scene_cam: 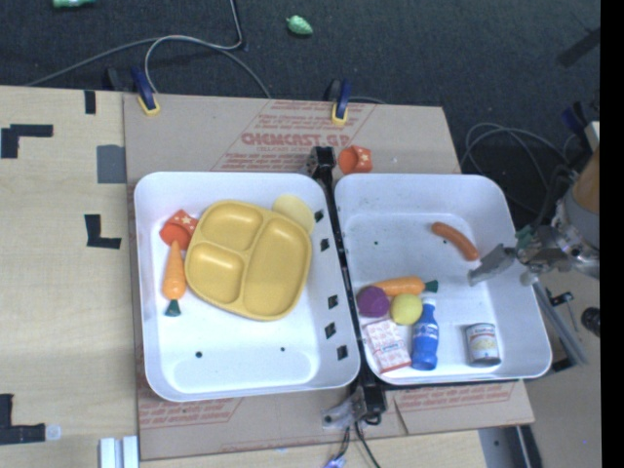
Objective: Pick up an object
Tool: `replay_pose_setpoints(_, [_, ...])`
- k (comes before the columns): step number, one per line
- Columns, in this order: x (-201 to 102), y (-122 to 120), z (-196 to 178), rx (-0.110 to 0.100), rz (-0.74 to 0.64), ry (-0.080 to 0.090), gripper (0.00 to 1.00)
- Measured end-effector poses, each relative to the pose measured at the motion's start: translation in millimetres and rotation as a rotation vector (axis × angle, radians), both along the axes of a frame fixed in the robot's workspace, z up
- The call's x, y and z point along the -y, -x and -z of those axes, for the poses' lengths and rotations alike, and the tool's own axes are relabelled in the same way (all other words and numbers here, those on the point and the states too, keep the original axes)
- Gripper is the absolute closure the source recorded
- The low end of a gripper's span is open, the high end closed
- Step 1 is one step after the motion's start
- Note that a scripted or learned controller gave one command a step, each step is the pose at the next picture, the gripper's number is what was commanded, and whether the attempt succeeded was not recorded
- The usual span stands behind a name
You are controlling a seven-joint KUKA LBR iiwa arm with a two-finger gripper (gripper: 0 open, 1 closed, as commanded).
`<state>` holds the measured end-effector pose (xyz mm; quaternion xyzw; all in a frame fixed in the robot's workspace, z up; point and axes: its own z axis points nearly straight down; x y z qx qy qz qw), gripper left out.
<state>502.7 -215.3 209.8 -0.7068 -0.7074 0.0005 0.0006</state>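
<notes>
Cardboard-topped bench [390, 135] (dark carpet [390, 27] beyond)

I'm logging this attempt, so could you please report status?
Gripper at right bin's right rim, holding nothing. Sausage nearest, untouched. Can and blue bottle further off, nothing between.

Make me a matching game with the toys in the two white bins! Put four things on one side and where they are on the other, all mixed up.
Things:
1. yellow tray
2. blue bottle
3. small can
4. sausage

Places:
A. right bin, near the front right corner
B. left bin, taking up the middle
C. right bin, alone toward the back
D. right bin, at the front, beside the red and white packet

Right pairs: 1-B, 2-D, 3-A, 4-C
</notes>
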Motion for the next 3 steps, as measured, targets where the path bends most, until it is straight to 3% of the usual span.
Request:
replay_pose_setpoints(1, [-100,-25,107,-0.003,-0.002,-0.002,0.0])
replay_pose_setpoints(2, [-120,-1,123,0.007,0.001,0.003,0.0])
replay_pose_setpoints(3, [-120,-2,114,0.007,0.001,0.003,1.0])
